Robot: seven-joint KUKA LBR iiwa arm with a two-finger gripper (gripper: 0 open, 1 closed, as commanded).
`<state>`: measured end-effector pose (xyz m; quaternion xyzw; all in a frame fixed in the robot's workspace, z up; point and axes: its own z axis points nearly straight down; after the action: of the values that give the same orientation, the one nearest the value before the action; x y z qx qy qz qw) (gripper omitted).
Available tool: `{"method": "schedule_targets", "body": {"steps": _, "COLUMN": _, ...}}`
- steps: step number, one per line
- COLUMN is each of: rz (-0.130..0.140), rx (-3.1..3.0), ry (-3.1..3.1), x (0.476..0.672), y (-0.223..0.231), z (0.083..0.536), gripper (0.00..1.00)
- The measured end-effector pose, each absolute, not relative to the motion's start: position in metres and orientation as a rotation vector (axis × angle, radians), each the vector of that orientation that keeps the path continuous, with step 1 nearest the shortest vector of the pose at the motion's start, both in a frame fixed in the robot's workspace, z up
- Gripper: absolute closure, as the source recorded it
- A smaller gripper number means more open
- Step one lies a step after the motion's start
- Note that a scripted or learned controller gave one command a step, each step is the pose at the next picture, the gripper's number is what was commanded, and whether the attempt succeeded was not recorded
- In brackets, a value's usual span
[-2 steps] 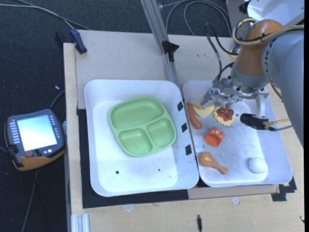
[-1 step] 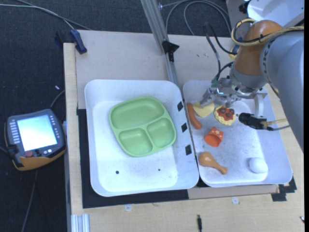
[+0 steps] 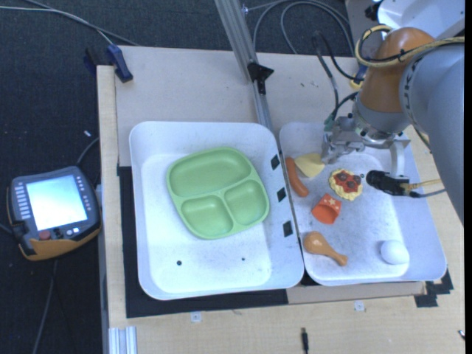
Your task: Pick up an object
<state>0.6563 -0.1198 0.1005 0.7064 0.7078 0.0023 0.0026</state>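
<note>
Six toy food items noted in right bin (image 3: 420,220). Nearest to gripper (image 3: 333,150): pale yellow cheese wedge (image 3: 310,166), lying near bin's upper left, just below and left of gripper, apparently touching or almost touching its tip; contact not confirmable. Orange hot dog (image 3: 296,177) lying slantwise just left of cheese wedge, along bin's left wall. Small pizza slice (image 3: 346,184) with red and dark toppings found just below and right of gripper, apart from it. Red-orange block-shaped piece (image 3: 326,209) below pizza slice, near bin's centre; kind not identifiable. Tan chicken drumstick (image 3: 324,247) lower still, toward bin's front left. White egg (image 3: 394,252) at front right corner, well apart from gripper.

Gripper poised over upper left part of right bin, pointing down; whether fingers stand apart or together cannot be told at this angle and size. Nothing seen between fingers. Orange band (image 3: 389,68) above wrist, grey arm entering from right. Black cylindrical fitting (image 3: 386,182) with cable lying over bin's right side.

Left bin (image 3: 147,220) carrying green divided plate (image 3: 217,192) with three compartments, set near bin's centre. Handheld control pendant (image 3: 51,211) with lit screen lying on dark floor left of bench.
</note>
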Motion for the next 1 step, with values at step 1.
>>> {"method": "schedule_targets", "body": {"steps": 1, "rz": 0.005, "rx": 2.217, "ry": 2.219, "x": 0.6590, "y": -0.1225, "z": 0.1445, "gripper": 1.00}}
